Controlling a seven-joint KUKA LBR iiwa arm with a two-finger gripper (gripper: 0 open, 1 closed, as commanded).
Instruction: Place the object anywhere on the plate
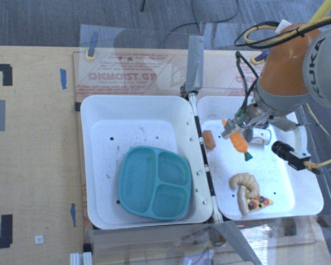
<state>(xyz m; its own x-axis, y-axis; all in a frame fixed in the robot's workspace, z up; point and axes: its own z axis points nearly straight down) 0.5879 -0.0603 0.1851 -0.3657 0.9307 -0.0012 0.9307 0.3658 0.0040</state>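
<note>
The gripper (235, 130) hangs over the far part of the right bin (303, 200), and its fingers are clamped on the top end of a toy carrot (240, 143). The carrot hangs slantwise from them, its orange body pointing down and toward the near right, with a small green tip at its low end. Whether that tip touches the bin floor, I cannot tell. Above the gripper the grey wrist rises into the broad orange band of the arm (289, 65), which comes in from the right with black and yellow cables looping over it.

Just left of the carrot, close against the wall between the two bins, lies a small orange-brown bread roll (209, 139). Nearer in the same bin lies a pale curved croissant (243, 182), and touching its near right side a little slice of pizza (260, 203) with coloured dots on top.

The left bin (99, 120) holds the plate (154, 183), a teal tray with three compartments, resting in the near right part of that bin, well apart from the carrot. Both bins stand on a light wooden bench (33, 148) marked with bits of blue tape.
</note>
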